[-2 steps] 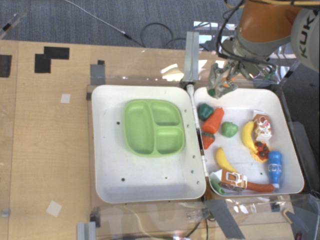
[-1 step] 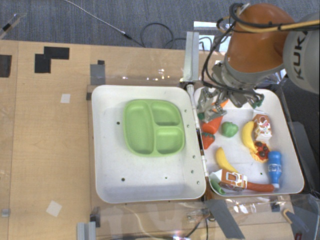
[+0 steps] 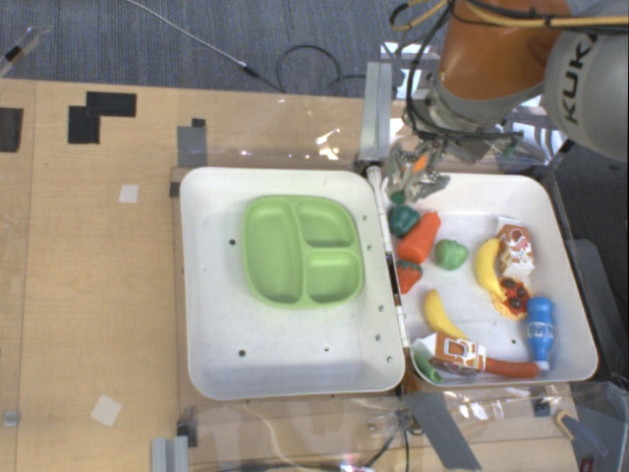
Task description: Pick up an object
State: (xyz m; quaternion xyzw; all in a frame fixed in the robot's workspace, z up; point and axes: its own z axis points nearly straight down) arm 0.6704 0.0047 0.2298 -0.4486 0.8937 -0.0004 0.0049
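The arm's claw (image 3: 418, 178) hangs over the far left corner of the right bin (image 3: 560, 226), just above a carrot (image 3: 419, 236) lying against the bin's left wall, apparently lined up for a grab. Whether it is wide or narrow cannot be told. A green tray (image 3: 302, 250) sits apart in the left bin (image 3: 211, 293).

One fixed camera sits high above the desk (image 3: 88, 293), looking down at a slant; both bins, left (image 3: 211, 362) and right (image 3: 565, 264), fit inside, arm (image 3: 501, 37) entering from the right.
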